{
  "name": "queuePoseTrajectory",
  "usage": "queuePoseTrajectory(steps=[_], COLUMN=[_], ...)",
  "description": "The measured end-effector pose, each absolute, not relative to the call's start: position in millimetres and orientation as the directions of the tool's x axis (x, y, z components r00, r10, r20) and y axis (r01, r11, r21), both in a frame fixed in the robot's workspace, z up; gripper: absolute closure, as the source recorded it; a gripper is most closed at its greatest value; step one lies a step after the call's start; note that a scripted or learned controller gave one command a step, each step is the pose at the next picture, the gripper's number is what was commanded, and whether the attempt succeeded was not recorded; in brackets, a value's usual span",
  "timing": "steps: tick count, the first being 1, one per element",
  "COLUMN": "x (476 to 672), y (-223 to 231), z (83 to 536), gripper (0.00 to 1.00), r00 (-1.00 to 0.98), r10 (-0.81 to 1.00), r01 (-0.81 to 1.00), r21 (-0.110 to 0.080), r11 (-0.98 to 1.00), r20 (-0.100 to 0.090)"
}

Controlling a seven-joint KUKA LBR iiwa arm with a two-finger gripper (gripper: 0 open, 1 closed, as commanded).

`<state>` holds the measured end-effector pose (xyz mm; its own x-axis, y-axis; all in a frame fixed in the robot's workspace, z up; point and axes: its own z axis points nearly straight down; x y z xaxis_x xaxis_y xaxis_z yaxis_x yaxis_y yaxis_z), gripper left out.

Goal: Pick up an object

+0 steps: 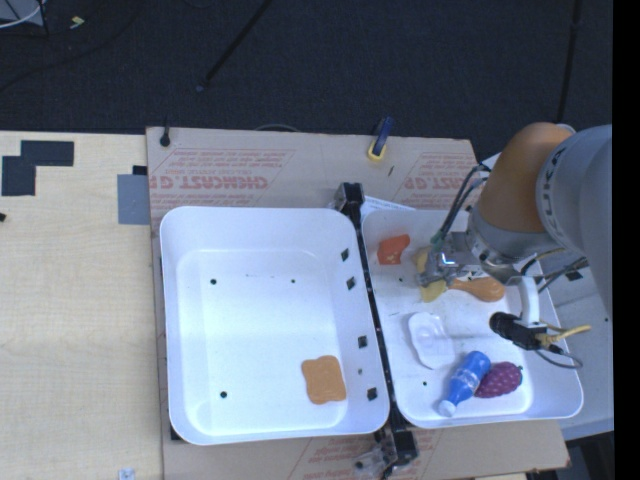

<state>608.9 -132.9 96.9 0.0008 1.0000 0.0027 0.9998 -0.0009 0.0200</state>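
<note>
My gripper [438, 268] is down in the right bin [560, 400], near its back middle. A small yellow object [432, 290] lies directly under its tip, partly covered by it. An orange-red block [393, 249] sits just left of the gripper. A tan-orange rounded piece [487, 289] lies just to its right. Nearer the front are a white object [432, 339], a blue bottle [464, 380] and a purple bunch of grapes [501, 379].
The left bin [185, 268] holds a flat orange-tan slice [323, 379] near its front right corner. A black divider [362, 298] runs between the bins. The arm [545, 193] hangs over the right bin's back right corner.
</note>
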Motion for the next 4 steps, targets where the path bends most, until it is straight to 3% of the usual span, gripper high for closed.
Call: queuePoseTrajectory(steps=[1, 2, 3, 4], x=[592.8, 607.8, 610.1, 469.8], y=[-114, -97, -41, 0], z=[121, 97, 194, 186], gripper=[1.00, 1.00, 1.00, 1.00], r00=[-0.001, 0.002, -0.005, 0.001], r10=[1.000, 1.000, 1.000, 1.000], r01=[1.000, 1.000, 1.000, 1.000], r21=[0.000, 0.016, 0.009, -0.014], r11=[0.001, -0.002, 0.005, -0.001], r20=[0.001, -0.007, 0.002, 0.004])
